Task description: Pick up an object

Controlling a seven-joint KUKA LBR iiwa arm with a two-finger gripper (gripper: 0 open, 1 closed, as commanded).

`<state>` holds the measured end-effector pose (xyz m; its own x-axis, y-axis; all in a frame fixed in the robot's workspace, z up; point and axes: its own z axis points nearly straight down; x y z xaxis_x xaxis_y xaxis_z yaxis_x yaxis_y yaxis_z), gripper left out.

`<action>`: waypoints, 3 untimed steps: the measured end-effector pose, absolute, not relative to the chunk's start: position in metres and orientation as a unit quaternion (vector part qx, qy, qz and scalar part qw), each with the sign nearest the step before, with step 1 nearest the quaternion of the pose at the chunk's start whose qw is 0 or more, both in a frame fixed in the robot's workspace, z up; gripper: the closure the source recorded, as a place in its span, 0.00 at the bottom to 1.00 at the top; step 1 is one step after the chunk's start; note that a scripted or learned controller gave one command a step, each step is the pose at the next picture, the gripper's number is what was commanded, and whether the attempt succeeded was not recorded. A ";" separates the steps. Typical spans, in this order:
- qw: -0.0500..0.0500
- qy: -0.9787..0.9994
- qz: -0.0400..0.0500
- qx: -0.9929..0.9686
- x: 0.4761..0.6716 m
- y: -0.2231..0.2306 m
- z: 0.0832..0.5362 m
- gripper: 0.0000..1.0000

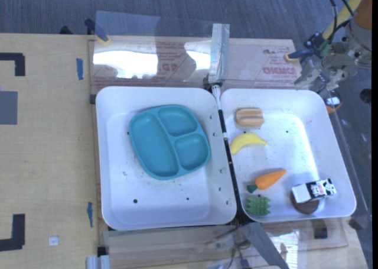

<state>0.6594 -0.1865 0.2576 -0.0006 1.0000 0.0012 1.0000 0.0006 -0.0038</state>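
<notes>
Arm at upper right, tool (328,78) above right bin's (307,138) far corner, grip state unclear.

arm (354,2) cut off at right edge, hand (322,78) indistinct

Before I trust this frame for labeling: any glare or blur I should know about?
In the camera view, strong glare washes the clear panel behind the left bin; the toys, like the banana, are slightly soft but readable; the arm at top right is blurry.
</notes>
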 end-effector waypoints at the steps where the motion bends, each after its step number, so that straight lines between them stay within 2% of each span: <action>1: 0.006 -0.843 0.002 -0.538 0.662 -0.155 0.108 0.00; 2: -0.002 -0.880 -0.001 -0.474 0.596 -0.137 0.087 0.00; 3: -0.002 -0.885 -0.001 -0.466 0.525 -0.131 0.088 0.00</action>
<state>0.5248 -0.1312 0.0878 -0.5653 0.8249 -0.0016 0.8249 0.5653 0.0037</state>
